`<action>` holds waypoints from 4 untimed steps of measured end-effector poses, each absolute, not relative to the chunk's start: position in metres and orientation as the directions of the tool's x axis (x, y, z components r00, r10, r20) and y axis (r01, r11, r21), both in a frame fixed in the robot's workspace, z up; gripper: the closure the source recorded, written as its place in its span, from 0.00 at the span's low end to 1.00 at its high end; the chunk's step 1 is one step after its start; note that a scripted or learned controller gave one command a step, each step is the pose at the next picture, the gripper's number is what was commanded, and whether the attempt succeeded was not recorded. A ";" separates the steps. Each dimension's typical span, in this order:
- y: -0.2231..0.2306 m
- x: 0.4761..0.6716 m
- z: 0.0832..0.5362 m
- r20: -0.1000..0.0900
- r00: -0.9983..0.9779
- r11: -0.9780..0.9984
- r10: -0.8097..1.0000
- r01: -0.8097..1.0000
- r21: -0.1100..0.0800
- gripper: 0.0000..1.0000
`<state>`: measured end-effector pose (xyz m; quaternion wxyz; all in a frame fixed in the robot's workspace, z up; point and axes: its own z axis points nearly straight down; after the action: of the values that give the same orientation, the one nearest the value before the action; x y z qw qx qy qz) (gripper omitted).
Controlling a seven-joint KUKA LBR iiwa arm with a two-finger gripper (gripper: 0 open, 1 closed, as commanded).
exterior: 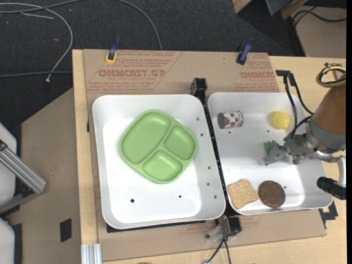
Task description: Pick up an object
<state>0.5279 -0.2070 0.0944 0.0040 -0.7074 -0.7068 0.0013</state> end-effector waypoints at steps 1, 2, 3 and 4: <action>-0.208 0.530 0.109 0.001 0.000 0.000 1.000 1.000 0.001 1.00; -0.215 0.524 0.164 -0.002 0.001 -0.001 1.000 1.000 0.005 1.00; -0.216 0.525 0.218 -0.003 -0.001 0.001 1.000 1.000 0.006 1.00; -0.163 0.533 0.210 0.004 -0.006 0.006 1.000 1.000 -0.001 1.00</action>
<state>0.5328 -0.1626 0.2096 0.0018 -0.7050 -0.7092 -0.0008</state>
